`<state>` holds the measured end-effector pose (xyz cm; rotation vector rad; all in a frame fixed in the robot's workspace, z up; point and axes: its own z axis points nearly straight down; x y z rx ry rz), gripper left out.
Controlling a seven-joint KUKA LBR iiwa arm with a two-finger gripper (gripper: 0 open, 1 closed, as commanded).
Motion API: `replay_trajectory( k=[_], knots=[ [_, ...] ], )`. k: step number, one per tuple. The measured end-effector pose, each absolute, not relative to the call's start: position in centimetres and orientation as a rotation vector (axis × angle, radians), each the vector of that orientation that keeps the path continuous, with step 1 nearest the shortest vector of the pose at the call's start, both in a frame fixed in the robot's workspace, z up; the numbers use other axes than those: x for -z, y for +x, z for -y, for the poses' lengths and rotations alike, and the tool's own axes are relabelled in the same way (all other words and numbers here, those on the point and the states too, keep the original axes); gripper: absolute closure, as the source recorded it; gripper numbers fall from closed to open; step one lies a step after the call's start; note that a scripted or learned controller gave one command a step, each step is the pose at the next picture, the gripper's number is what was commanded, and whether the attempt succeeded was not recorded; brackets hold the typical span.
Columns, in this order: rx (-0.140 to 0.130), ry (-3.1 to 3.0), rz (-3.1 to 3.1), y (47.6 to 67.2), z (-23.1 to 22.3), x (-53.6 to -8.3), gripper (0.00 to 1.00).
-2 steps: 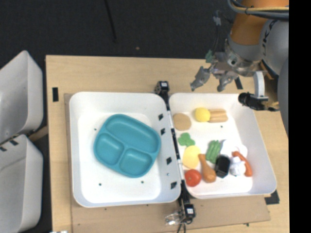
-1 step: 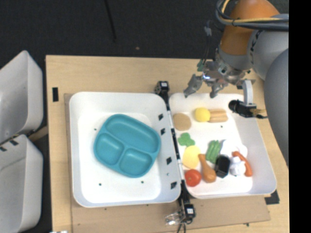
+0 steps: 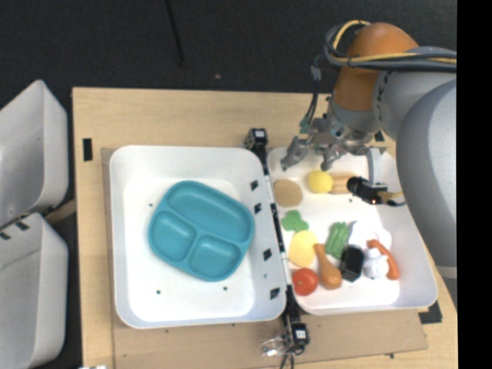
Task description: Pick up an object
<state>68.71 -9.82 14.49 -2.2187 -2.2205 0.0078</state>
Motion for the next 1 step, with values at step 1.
replay_trajectory(
  k=[1],
  knots=[
    [-0.013, -2.218, 2.221, 68.63, 10.13, -9.97, 0.0]
  ],
)
